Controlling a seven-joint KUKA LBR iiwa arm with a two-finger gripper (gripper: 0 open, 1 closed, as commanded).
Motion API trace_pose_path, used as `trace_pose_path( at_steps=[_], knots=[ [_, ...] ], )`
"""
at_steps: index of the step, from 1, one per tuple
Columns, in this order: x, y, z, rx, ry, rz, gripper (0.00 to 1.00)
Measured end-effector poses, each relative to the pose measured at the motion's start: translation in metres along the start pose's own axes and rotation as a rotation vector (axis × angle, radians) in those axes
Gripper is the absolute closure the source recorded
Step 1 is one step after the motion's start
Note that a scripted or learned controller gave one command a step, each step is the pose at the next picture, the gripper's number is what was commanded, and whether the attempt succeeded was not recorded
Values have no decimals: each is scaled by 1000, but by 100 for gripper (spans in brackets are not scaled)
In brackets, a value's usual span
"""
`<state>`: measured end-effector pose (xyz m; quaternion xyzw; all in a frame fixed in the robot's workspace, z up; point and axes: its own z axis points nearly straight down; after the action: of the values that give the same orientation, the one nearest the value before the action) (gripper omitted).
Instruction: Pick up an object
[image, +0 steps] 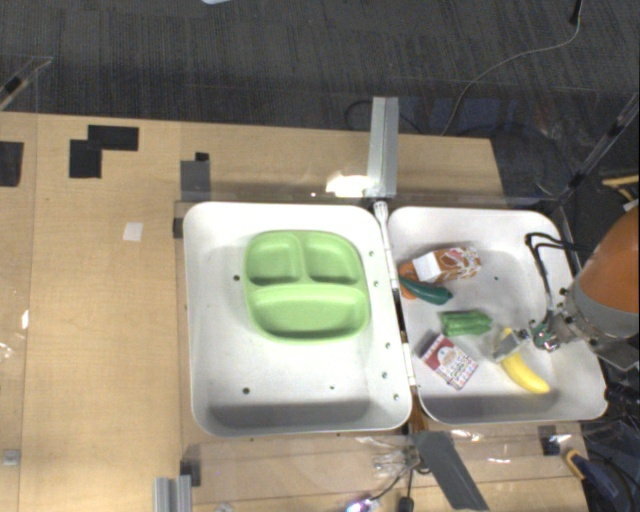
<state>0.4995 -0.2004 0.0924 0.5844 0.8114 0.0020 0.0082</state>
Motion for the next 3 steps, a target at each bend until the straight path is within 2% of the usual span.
trace_pose_path(
  at_steps=[1,2,3],
  knots=[
    [1,4,-12,-6,3,-3,100],
    [34,13,-98,7,7,16,100],
    [74,93,-139,10,8,242,100]
  ],
)
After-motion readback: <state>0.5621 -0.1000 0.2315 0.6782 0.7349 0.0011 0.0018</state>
